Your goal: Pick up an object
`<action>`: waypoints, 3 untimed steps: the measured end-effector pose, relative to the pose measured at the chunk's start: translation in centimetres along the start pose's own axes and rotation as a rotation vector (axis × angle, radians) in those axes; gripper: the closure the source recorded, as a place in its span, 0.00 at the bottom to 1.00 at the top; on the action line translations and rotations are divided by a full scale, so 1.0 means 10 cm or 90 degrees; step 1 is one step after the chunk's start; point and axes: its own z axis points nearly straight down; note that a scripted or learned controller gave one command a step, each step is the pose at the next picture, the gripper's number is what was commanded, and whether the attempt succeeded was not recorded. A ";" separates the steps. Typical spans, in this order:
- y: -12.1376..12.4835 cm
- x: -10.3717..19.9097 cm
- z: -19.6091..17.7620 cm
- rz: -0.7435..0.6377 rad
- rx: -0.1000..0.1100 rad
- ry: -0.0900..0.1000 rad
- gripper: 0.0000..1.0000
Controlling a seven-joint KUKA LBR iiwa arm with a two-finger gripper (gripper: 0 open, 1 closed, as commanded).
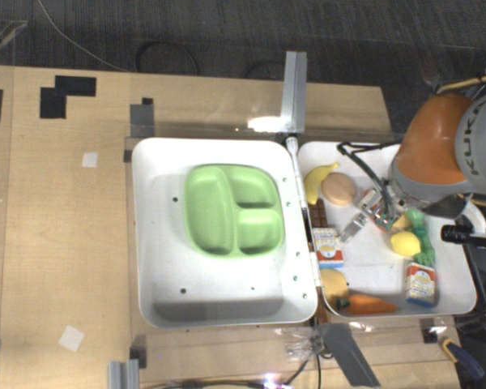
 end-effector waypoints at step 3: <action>0.00 -0.71 -1.09 0.037 0.001 0.000 1.00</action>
